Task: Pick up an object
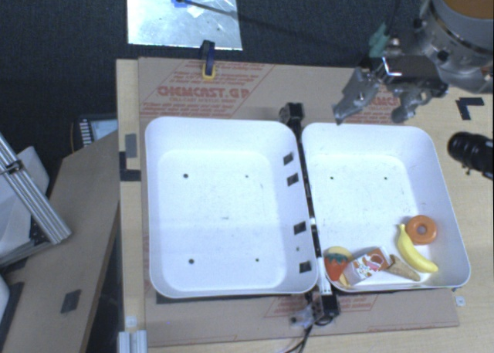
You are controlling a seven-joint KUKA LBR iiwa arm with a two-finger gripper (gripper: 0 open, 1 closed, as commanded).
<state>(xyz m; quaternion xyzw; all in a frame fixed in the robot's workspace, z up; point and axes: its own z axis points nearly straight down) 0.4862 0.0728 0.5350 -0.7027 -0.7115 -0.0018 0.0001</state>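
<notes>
The right bin [363, 181] holds a cluster of toy foods along its near edge. A yellow banana [414, 254] lies by an orange ring-shaped donut [421, 229]. To their left sit a small white and red carton [366, 266], a brown wedge [403, 269] and an orange-red round fruit [336, 262]. My gripper [377, 106] hangs high above the far edge of the right bin, well away from the objects. It is open, its two grey fingers [352, 100] spread apart with nothing between them.
The left bin [216, 205] sits beside the right one, joined by a black-clipped divider [301, 189]. Both rest on a cardboard sheet [208, 89]. A shiny metal plate [184, 2] lies at the back. A black object [471, 151] sits right of the bins.
</notes>
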